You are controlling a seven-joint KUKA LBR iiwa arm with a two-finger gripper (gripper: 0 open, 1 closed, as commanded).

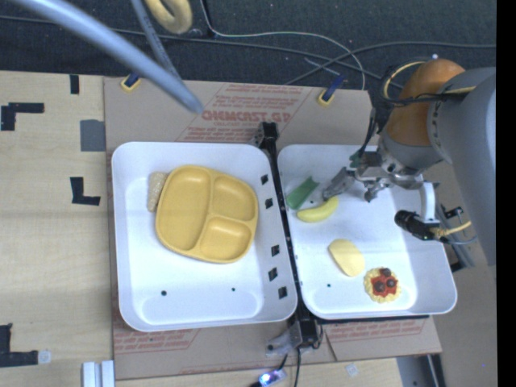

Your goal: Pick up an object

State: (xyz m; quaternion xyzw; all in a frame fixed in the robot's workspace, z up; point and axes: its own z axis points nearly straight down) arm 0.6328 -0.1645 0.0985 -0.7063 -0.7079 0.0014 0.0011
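Yellow and curved, a small plastic banana [318, 210] lies at the left of the right white bin [419, 297], touching a flat green piece [302, 191] on its far side. The gripper [332, 190] hangs low just beside and above it; whether its claw is spread or clenched, I cannot tell. This looks like the approach: next it must settle over the banana and close.

Two white bins sit side by side: a left bin [129, 240] and a right bin [427, 272]. The left one holds one yellow divided plate [206, 214] and one tan sponge [155, 190] at its left edge. The right one holds four items: one banana [319, 210], one green piece [302, 192], one pale yellow piece [347, 257], and one small pizza [382, 285] nearest.
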